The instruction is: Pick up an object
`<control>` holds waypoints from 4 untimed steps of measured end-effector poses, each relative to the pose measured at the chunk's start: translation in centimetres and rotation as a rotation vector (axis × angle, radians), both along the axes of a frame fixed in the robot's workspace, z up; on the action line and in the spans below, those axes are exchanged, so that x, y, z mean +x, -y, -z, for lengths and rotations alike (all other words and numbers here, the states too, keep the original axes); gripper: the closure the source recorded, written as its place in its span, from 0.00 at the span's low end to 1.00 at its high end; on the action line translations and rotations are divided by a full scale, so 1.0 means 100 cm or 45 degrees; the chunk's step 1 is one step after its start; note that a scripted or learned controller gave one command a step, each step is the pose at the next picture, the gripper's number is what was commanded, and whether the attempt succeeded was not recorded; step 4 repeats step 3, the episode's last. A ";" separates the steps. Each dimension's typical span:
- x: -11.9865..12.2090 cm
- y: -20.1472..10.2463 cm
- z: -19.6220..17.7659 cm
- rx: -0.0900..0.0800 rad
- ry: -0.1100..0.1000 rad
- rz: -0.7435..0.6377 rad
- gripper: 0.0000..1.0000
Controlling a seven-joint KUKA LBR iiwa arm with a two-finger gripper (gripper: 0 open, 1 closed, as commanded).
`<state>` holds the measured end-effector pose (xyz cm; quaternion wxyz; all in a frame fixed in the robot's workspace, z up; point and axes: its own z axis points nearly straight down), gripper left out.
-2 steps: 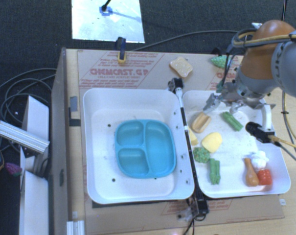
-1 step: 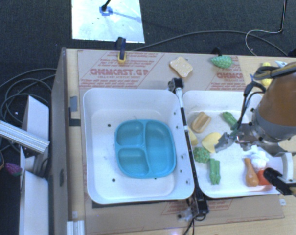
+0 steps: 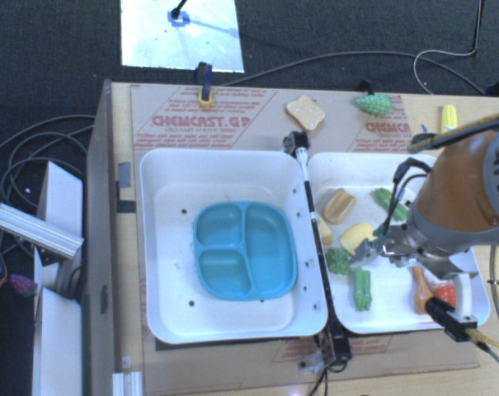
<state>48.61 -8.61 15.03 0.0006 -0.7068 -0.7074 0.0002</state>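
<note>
So the arm [image 3: 468, 196] hangs low over the right bin [image 3: 480, 308], gripper [image 3: 379, 250] beside the yellow piece [image 3: 355, 237] and green veggie [image 3: 361, 288]. Can't tell how the jaws stand. Looks like the approach step; next it needs to settle squarely over one toy.

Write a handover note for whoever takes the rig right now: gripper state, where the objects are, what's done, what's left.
Gripper: low over the right bin, above the toy food; whether it is open or shut cannot be told from this view, and no object can be seen held.
Objects in the right bin: beige block, yellow piece, dark green piece, green stalk, orange carrot, red piece.
Left bin: holds a blue divided plate.
On the bench behind the bins: toast slice and a green bumpy toy.
Done: arm positioned over the objects.
Left: confirm a grasp and lift an object.
</note>
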 end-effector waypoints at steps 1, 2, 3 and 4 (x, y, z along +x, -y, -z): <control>0.001 0.000 0.066 0.000 0.003 0.001 0.00; 0.002 -0.001 0.055 0.002 0.005 0.001 1.00; 0.053 -0.056 -0.044 0.000 0.006 -0.004 1.00; 0.053 -0.056 -0.044 0.000 0.006 -0.004 1.00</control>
